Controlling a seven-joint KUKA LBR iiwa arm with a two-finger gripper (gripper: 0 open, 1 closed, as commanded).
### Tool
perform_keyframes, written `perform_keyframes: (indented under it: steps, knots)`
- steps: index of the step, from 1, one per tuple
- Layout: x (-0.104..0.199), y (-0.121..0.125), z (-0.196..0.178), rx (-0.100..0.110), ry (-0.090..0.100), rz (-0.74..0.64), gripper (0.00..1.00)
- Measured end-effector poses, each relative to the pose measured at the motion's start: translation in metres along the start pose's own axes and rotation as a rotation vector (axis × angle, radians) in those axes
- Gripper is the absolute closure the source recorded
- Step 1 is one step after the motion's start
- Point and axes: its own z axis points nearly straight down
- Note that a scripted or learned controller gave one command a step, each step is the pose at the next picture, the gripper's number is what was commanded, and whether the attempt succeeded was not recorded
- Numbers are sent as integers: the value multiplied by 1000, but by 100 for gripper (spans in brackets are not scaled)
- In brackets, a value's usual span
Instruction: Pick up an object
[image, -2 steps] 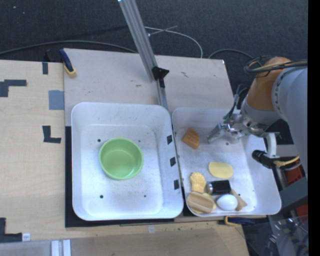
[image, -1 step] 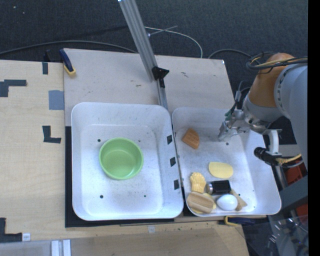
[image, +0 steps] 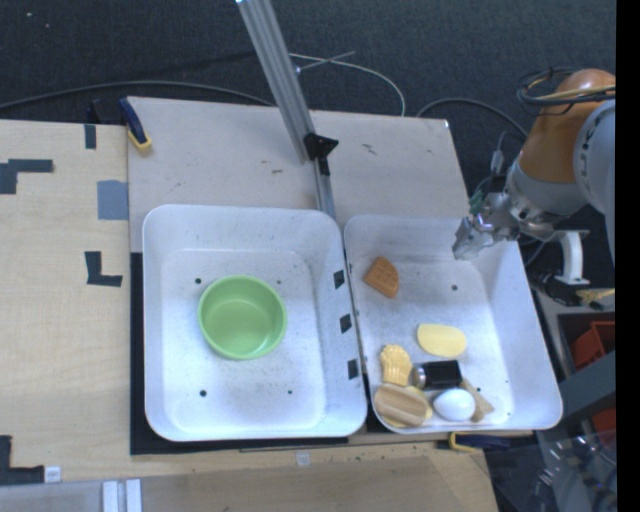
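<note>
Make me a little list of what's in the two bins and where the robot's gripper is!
left bin: green bowl
right bin: orange-brown piece, yellow oval, yellow ridged toy, black item, white egg, tan bun
gripper: above the right bin's far right corner, nothing seen in it
arm: comes in from the right

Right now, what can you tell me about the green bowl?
The green bowl is round, light green and looks like smooth plastic. It stands upright with its opening facing up, and nothing can be seen inside it. It sits on the floor of the left white bin, a little left of the middle, away from the walls. Nothing else touches it. The gripper is far off, over the right bin's top corner.
</note>
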Motion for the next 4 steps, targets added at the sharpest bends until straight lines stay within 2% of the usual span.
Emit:
perform_keyframes:
  steps: [2, 4]
  knots:
    - [-7, 3, -87, 0, 0, 0, 100]
    - [111, -31, -86, 7, 4, -5, 100]
